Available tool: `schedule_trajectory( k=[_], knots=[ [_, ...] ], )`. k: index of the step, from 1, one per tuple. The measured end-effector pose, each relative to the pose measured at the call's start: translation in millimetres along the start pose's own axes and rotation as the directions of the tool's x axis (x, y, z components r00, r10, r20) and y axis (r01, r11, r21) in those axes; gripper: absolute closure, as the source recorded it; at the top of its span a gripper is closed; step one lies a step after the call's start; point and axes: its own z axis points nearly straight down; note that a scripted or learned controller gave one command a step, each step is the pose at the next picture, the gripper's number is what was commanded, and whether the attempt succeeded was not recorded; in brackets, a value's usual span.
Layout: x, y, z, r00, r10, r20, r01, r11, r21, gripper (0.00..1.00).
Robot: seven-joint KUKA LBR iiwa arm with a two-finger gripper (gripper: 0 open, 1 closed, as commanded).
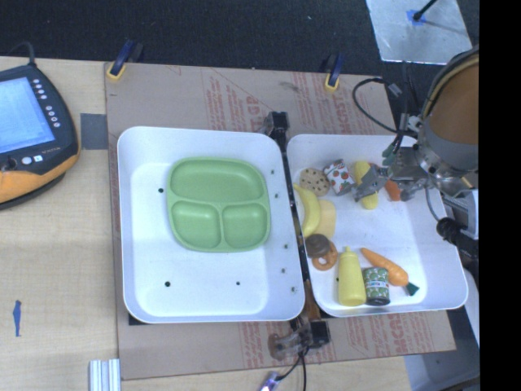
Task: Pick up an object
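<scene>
Two white bins sit side by side on the worktop. Nearest in the right bin lie a yellow bottle, a small green can and a carrot. Behind them come a brown doughnut, a banana, a cookie and a patterned cube. The gripper hangs low over the far part of this bin, above a small yellow piece; whether it is spread or closed, I cannot tell. The left bin holds a green divided plate.
</scene>
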Motion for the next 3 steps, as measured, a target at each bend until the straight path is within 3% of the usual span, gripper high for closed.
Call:
schedule_trajectory(
  k=[1,2,3],
  knots=[
    [-55,54,121,1.0,-0.001,0.001,0.001,1.0,0.004,0.0],
    [-56,55,110,1.0,-0.003,0.002,0.003,1.0,0.004,1.0],
    [23,-24,0,1.0,-0.003,0.001,0.003,1.0,-0.001,1.0]
  ],
)
